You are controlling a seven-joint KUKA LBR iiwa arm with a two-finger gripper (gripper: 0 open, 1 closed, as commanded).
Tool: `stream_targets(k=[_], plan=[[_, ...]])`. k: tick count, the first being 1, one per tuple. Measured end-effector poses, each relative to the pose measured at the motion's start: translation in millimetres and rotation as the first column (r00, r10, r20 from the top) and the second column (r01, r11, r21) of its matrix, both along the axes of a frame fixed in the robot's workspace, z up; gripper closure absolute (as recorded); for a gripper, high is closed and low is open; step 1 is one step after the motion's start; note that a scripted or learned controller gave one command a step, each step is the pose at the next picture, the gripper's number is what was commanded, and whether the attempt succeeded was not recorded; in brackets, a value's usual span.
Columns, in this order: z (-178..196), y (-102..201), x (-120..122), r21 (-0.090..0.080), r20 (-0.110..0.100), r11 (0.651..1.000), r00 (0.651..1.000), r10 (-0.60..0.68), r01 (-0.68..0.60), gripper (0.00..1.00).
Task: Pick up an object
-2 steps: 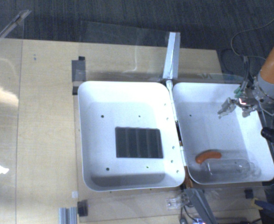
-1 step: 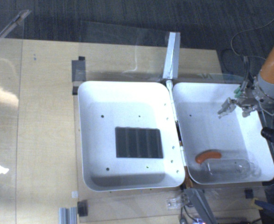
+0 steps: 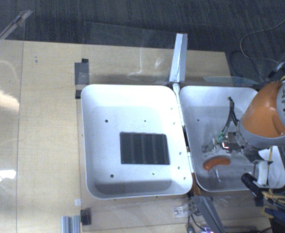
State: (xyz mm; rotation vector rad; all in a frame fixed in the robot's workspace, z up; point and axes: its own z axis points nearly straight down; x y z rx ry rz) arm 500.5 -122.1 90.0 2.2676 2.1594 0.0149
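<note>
Grey two-finger gripper (image 3: 223, 143) sits low inside right shallow white bin (image 3: 200, 110); finger state cannot be told. Orange sausage-shaped object (image 3: 216, 163) lies on bin floor just below gripper. Left white bin (image 3: 98, 106) holds dark ribbed rectangular pad (image 3: 144, 148).

Light wood counter (image 3: 40, 144) fills most of the shot, with clear plastic sheeting (image 3: 6, 130) over the left side catching some glare. Dark grey carpet floor (image 3: 132, 6) runs along the top. A few loose cables (image 3: 259, 38) trail top right.
</note>
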Motion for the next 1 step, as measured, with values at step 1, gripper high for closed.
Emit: stream_targets(k=[1], plan=[[70.0, 0.3, 1.3, 0.0, -0.007, 1.0, 1.0, 0.012, -0.012, 0.0]])
